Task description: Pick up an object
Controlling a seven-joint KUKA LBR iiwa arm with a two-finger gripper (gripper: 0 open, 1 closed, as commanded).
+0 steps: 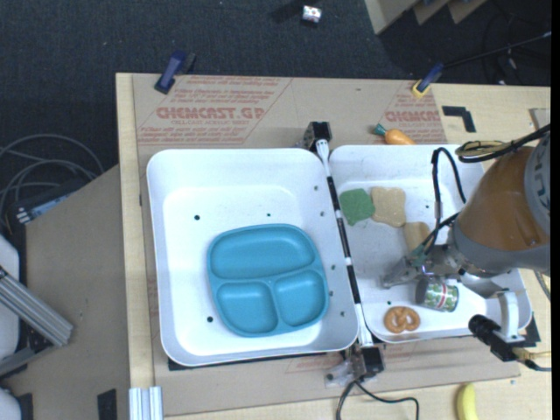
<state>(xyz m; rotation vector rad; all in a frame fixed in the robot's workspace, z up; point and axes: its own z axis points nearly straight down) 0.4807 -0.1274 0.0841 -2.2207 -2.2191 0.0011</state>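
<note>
The right bin holds several small items: a green flat piece, a tan bread-like slice, a smaller tan piece, a small can with a green and red label lying on its side, and a brown pretzel. My gripper is low in this bin, just left of and above the can and below the smaller tan piece. The arm's orange band rises behind it and hides the bin's right part. Nothing is visibly held.
The left bin contains a blue divided plate. On the bench outside the bins lie a toy carrot at the back and a banana at the front right. Clamps sit at the bench's back edge.
</note>
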